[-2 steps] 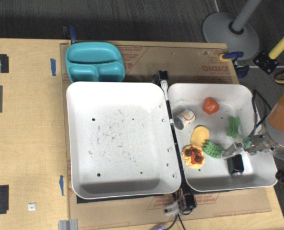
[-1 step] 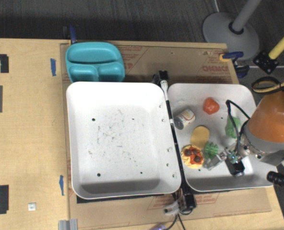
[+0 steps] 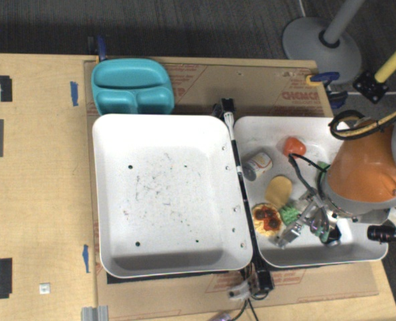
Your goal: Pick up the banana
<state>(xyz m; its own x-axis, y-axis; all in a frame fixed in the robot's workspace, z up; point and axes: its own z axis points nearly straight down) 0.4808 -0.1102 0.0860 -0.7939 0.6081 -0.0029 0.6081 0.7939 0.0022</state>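
A stubby pale yellow piece (image 3: 278, 190), the nearest thing to a banana here, lies in the middle of the right bin (image 3: 358, 256). My gripper (image 3: 293, 231) hangs low over that bin's front part, just below and right of the yellow piece and apart from it. The arm's orange band (image 3: 362, 172) looms above the bin's right half and hides what lies under it. Nothing can be made out in the gripper.
Around the yellow piece lie a grey can-like item (image 3: 257, 163), an orange-red piece (image 3: 293, 146), a red-and-yellow toy (image 3: 266, 219) and a green piece (image 3: 289, 214). The left bin (image 3: 164, 192) sits beside it. A teal divided tray (image 3: 132, 85) stands behind.
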